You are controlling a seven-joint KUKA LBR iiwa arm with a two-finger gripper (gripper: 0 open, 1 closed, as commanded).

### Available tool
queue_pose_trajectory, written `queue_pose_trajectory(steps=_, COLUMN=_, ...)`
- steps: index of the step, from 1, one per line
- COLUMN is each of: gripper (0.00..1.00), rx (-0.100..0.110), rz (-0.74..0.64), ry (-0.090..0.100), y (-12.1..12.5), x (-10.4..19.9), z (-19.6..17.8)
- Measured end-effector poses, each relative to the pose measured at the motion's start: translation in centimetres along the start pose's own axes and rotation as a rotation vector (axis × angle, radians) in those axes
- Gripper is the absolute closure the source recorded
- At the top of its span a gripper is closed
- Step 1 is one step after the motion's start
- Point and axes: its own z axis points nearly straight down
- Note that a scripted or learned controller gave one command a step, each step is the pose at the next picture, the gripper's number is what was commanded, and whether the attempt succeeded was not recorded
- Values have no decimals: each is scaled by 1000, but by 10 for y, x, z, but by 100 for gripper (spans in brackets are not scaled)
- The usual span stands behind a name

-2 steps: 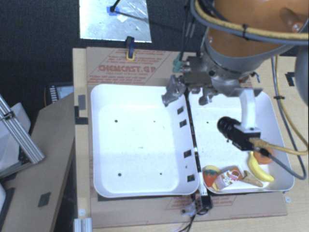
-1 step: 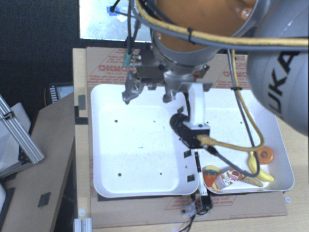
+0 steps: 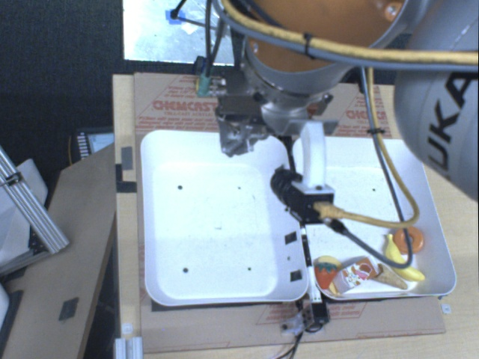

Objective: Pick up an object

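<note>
- Arm (image 3: 329, 21): seen filling the upper right of the frame, with the wrist brought down over the middle top of the bench.
- Left bin (image 3: 150, 223): placed left of centre. Its upper right corner is overhung by the gripper.
- Right bin (image 3: 352, 182): placed right of centre. All pickable items are bunched along its bottom edge, at the lower right of the frame.
- Gripper (image 3: 238, 142): seen at upper centre, pointed down. Whether it is wide or narrow cannot be told, as the tip is blurred. Nothing is seen held.
- Banana (image 3: 402, 266): lies near the bin's lower right corner, with its long axis running upper left to lower right.
- Printed packet (image 3: 355, 274): lies between the banana and the red-orange round item (image 3: 326, 272), touching or nearly touching both.
- Orange round piece (image 3: 413, 239): sits just above the banana and is partly crossed by it.
- Key relation: every target lies down and to the right of the gripper, well apart from it and across the wall between the bins. A traverse into the right bin is judged necessary before any descent. The red-orange item is nearest, the banana farthest.
</note>
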Motion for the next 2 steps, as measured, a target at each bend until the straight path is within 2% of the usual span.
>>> queue_pose_trajectory(steps=1, gripper=100, rx=-3, rz=1, ry=1, y=0, x=-3, z=-58)
queue_pose_trajectory(steps=2, gripper=100, rx=0, rz=15, ry=-3, y=61, x=-59, z=-54)
